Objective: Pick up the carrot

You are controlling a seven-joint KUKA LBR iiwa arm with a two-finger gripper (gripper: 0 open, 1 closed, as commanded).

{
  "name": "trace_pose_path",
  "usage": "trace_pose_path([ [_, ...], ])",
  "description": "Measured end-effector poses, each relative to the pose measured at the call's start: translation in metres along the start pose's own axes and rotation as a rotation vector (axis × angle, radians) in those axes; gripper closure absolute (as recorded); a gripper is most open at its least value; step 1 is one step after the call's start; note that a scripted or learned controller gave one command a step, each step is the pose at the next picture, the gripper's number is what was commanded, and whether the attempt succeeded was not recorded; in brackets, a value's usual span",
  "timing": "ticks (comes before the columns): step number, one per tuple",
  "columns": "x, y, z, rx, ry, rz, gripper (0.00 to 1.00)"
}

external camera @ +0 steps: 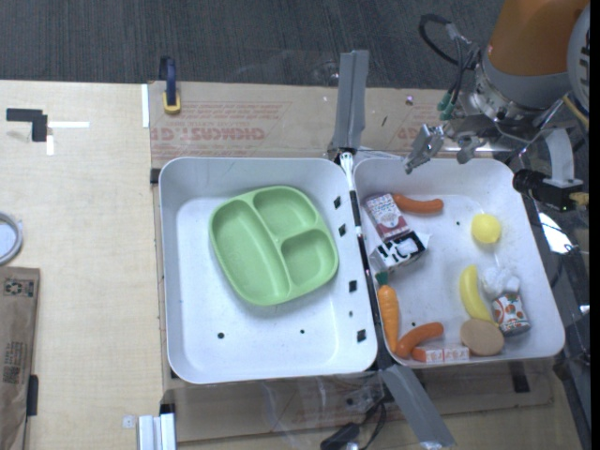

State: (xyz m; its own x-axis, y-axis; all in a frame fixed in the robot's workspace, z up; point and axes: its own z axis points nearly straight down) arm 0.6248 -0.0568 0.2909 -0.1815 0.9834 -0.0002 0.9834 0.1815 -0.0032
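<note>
The carrot [388, 314] is orange with a small green top and lies along the near left wall of the right bin [539, 251]. One end touches an orange sausage [419, 337]. My gripper [442, 150] hangs over the bin's far rim, well away from the carrot. It is open, and nothing sits between its two fingers [418, 155].
The right bin also holds a second sausage [418, 204], a red-and-white carton [383, 216], a black-and-white box [401, 249], a lemon [486, 229], a banana [471, 292], a small can [511, 315] and a round biscuit [483, 337]. A green divided plate [274, 244] lies in the left bin.
</note>
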Motion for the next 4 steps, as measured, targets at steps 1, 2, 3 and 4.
trace_pose_path([
  [1,0.006,-0.058,0.067,-0.002,0.0,-0.623,0.0],
  [2,-0.079,-0.164,0.036,-0.002,0.0,-0.263,0.0],
  [3,-0.06,-0.16,0.091,-0.002,0.0,-0.523,0.0],
  [4,-0.043,-0.157,0.159,-0.003,0.001,-0.898,0.0],
])
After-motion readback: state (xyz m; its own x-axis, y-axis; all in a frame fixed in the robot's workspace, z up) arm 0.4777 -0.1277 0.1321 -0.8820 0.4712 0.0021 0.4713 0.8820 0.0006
